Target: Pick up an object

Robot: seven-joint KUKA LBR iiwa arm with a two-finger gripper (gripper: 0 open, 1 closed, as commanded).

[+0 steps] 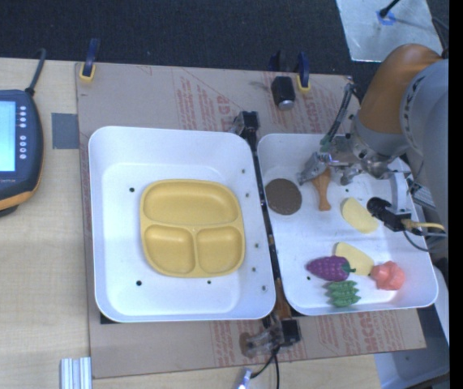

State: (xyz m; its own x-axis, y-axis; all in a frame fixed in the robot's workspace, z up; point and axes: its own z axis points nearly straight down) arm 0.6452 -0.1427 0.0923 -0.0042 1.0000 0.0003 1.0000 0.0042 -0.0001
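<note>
My gripper hangs over the toy drumstick near the right bin's far edge; grip state unclear. It looks light and rigid, so I'd pinch its narrow shaft.

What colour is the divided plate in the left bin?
Yellow. The divided plate shows plainly in the camera view, lying in the white left bin.

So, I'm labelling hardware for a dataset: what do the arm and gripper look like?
The arm is smooth and rounded, grey with an orange band above the wrist. The gripper is a small grey metal assembly with thin cables running up from it.
</note>
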